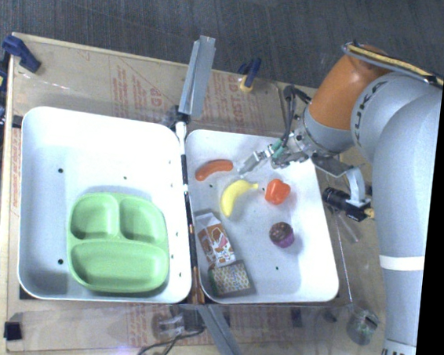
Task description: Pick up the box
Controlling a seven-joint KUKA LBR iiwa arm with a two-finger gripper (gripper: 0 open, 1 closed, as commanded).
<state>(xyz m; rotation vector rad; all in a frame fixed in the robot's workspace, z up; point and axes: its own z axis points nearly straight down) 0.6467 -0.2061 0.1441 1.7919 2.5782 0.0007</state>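
Scanning from the left, I see a green divided tray (118, 242) in the left bin (45, 138). Taking the banana (237, 196) in the right bin (320, 254) as my landmark: the box (216, 241) lies below it, toward the front-left, with a patterned packet (230, 278) just beyond. A sausage (213, 168) sits up-left of the banana, an orange pepper (278, 190) right of it, a purple fruit (282, 234) lower right. The gripper (257, 160) hovers above the banana, holding nothing; I cannot tell how its tool stands.
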